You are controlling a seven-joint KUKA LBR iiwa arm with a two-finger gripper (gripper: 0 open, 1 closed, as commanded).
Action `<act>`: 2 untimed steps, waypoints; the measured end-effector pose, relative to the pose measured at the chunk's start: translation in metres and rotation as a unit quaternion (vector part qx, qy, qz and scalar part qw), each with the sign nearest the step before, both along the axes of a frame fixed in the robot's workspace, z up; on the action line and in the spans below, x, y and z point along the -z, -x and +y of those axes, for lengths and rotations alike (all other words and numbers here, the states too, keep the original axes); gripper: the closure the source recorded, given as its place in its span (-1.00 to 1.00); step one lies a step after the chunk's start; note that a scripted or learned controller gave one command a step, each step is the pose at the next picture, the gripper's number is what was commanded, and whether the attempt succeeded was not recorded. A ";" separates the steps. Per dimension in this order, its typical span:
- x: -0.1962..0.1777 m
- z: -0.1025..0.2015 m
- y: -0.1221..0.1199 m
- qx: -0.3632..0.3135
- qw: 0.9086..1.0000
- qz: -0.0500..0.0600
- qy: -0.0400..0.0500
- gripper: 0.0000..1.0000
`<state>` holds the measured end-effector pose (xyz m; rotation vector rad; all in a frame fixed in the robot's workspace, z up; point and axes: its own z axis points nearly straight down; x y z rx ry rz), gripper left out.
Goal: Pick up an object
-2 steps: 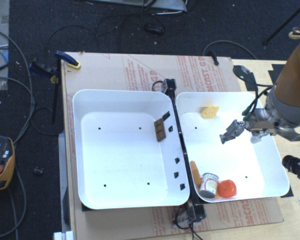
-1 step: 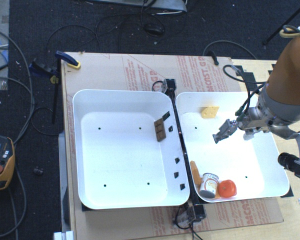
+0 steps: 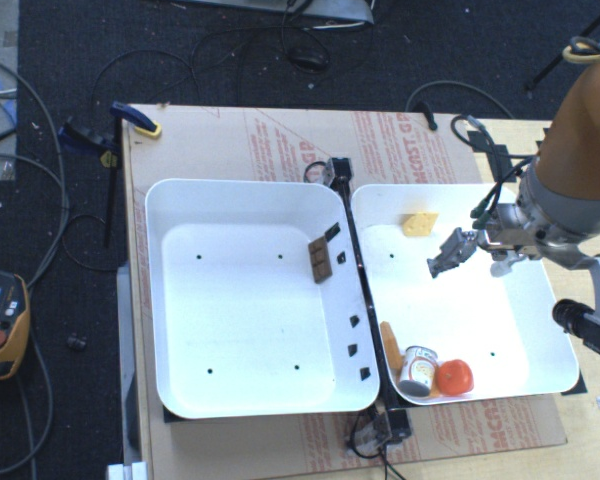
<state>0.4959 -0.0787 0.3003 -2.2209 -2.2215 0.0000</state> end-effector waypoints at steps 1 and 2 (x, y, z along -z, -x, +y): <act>0.000 0.000 0.000 0.000 1.000 0.000 0.000 -1.00; -0.006 -0.010 -0.025 0.000 1.000 0.000 0.000 -1.00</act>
